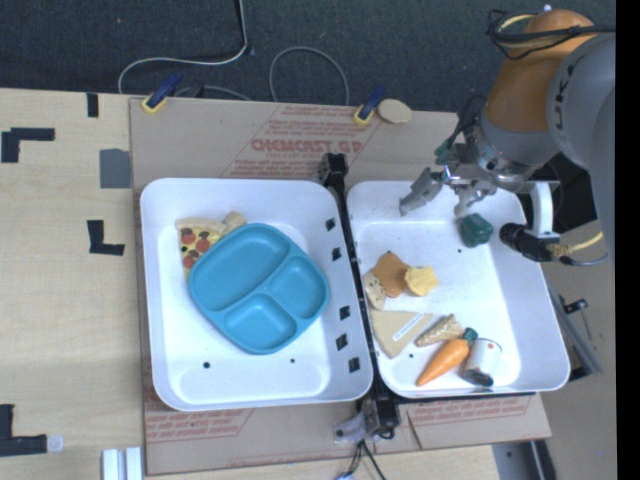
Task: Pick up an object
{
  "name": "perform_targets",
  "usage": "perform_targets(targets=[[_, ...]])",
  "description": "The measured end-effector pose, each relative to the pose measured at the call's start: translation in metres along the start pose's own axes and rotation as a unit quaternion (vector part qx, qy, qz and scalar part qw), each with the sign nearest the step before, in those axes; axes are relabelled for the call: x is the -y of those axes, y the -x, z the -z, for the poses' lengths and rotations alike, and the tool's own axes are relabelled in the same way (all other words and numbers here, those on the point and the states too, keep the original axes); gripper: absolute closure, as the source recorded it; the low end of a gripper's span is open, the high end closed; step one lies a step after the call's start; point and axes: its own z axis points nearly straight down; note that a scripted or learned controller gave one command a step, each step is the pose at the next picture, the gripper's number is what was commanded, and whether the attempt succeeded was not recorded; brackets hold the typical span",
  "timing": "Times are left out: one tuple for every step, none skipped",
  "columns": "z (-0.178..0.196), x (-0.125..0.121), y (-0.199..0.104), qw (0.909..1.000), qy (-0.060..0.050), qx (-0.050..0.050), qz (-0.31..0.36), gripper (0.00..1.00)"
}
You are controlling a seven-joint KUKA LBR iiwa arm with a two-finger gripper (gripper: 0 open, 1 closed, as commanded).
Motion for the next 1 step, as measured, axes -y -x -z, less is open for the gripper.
perform_targets(targets=[[-0.0663, 0.0334, -0.0010, 1.0000, -0.004, -0.001, -0.001, 0.00]])
